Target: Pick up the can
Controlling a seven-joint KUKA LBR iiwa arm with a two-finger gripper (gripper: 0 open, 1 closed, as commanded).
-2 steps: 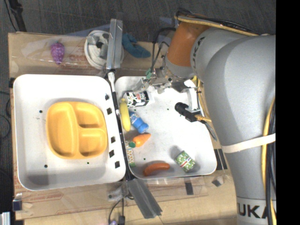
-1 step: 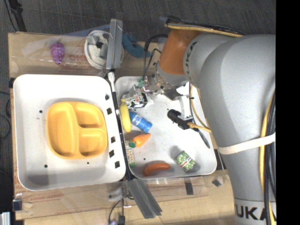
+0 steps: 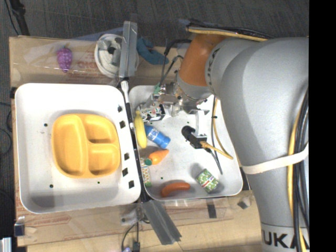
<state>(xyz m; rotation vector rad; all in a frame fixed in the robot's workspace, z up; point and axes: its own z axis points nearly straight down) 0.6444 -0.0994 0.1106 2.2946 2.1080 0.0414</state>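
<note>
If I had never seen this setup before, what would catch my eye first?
Probably the big grey arm with its orange band, filling the right side and bending over the right bin. Next, the bright yellow divided tray sitting in the left bin. Then the small clutter in the right bin: a blue can, a banana, a carrot and a sausage.

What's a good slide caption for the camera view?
KUKA arm reaching into the right bin, which holds a green can, a blue can, banana and carrot; yellow tray in the left bin.
</note>
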